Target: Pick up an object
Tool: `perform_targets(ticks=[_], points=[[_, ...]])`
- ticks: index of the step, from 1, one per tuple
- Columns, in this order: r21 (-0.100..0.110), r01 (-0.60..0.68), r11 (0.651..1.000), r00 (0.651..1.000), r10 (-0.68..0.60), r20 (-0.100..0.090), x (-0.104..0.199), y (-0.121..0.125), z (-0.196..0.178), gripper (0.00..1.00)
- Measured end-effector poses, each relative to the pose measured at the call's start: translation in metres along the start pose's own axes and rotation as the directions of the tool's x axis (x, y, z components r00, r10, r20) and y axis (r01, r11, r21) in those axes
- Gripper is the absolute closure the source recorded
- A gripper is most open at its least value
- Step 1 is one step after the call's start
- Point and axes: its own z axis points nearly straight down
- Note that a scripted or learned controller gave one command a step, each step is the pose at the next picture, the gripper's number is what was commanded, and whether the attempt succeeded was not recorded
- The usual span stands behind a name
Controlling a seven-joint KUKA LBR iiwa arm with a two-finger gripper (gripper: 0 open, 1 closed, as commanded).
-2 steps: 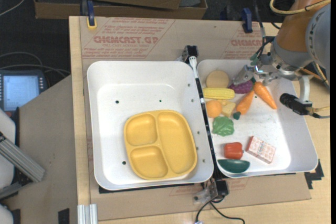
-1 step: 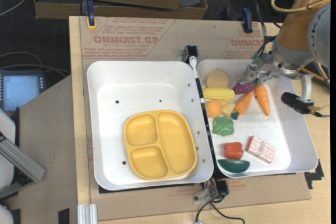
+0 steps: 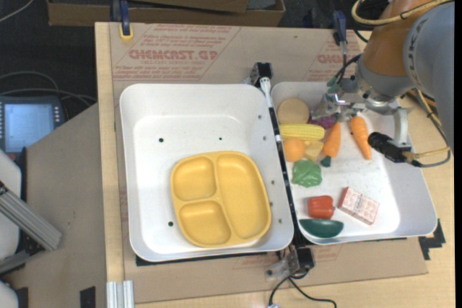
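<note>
Looking down at a slant, the camera view shows the grey arm w/ orange band (image 3: pixel 404 32) reaching in from the right, over the far end of the right shallow white bin (image 3: pixel 415 209). Its pincer (image 3: pixel 338 103) sits low above the far-left part of that bin; can't tell whether it is released or clenched, nor whether it grips anything.

Right bin holds a jumble of toy food. Round tan bun-like piece (image 3: pixel 293 110) at the far-left corner, yellow corn cob (image 3: pixel 302 132) just in front of it, lying crosswise. Purple piece (image 3: pixel 331 122) near the pincer, partly hidden, shape unclear. Two orange carrots: one (image 3: pixel 331 143) slanted beside the corn, the other (image 3: pixel 359 136) to its right, slightly apart. Small orange round fruit (image 3: pixel 294 149) under the corn, touching a green leafy veg (image 3: pixel 307 173). Nearer the front: red pepper-like piece (image 3: pixel 321 207), pink-and-white patterned box (image 3: pixel 359 205) beside it, dark green curved piece (image 3: pixel 322 229) at the front rim.

Left shallow white bin (image 3: pixel 144 126) carries a yellow three-compartment plastic tray (image 3: pixel 220 197), set toward its front right.

Both bins rest side by side on a brown cardboard-covered bench (image 3: pixel 180 54) w/ red print.
</note>
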Motion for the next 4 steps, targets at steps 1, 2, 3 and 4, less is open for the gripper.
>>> perform_targets(ticks=[1, 2, 3, 4], points=[[0.019, 0.006, 1.0, 1.0, -0.006, -0.006, 0.075, -0.04, -0.089, 1.0], [0.024, 0.0, 1.0, 1.0, 0.0, -0.004, 0.071, -0.04, -0.083, 0.0], [0.023, -0.006, 1.0, 1.0, 0.006, 0.001, 0.006, -0.032, -0.064, 0.0], [0.021, 0.0, 1.0, 1.0, 0.0, -0.003, 0.014, -0.033, 0.019, 0.0]])
